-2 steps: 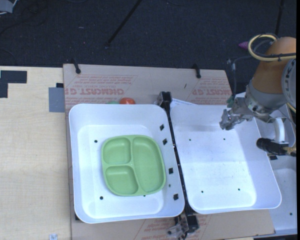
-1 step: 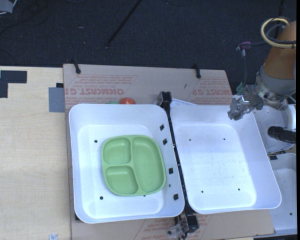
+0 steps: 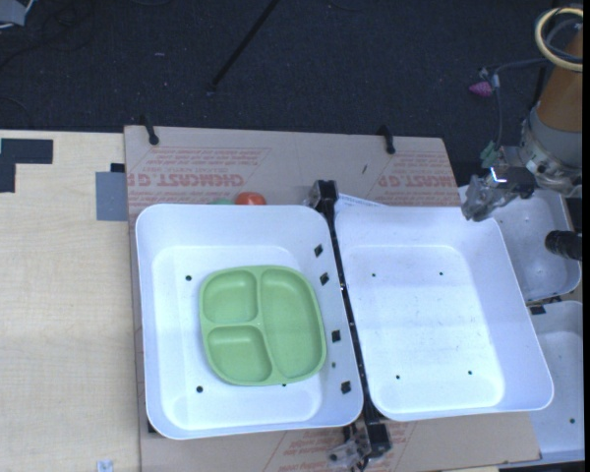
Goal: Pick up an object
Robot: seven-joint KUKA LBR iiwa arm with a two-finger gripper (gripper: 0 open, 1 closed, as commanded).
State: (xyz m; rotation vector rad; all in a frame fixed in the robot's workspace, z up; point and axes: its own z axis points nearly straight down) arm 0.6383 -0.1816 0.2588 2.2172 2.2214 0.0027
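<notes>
You have a green divided plate (image 3: 263, 324) lying flat in the left bin (image 3: 167, 264), a little toward that bin's right side. The tool (image 3: 484, 201) hangs off the right bin's (image 3: 442, 382) far right corner, well apart from the plate, and you cannot tell from here how it is set.

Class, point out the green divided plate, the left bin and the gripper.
green divided plate (image 3: 264, 324), camera view, centre ridge.
left bin (image 3: 167, 254), camera view, bare left wall.
gripper (image 3: 479, 205), camera view, its tip.
</notes>
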